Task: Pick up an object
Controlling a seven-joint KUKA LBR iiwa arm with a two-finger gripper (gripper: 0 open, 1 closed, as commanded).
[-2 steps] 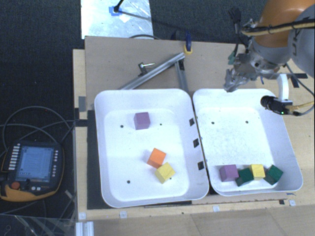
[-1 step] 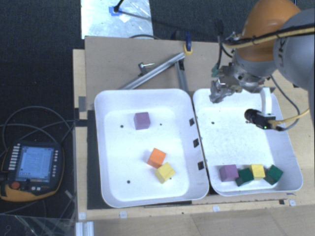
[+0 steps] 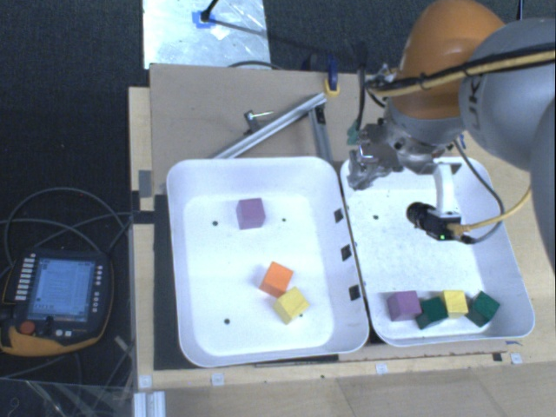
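Observation:
The left bin [image 3: 195, 233] holds a purple cube [image 3: 250, 213] near its back, with an orange cube [image 3: 277, 277] and a yellow cube [image 3: 292, 304] touching near its front. Along the front wall of the right bin [image 3: 512, 268] sit a purple cube [image 3: 403, 304], a dark green cube [image 3: 430, 311], a yellow cube [image 3: 455, 301] and another dark green cube [image 3: 483, 307]. My gripper [image 3: 361, 170] hangs over the back left corner of the right bin, close to the divide between the bins, far from all the cubes. Nothing is visibly held.
A small black device on a cable [image 3: 433, 220] hangs from the arm over the right bin's middle. A metal rod [image 3: 274, 127] lies on the brown board behind the left bin. A teach pendant [image 3: 56, 298] rests left of the bench.

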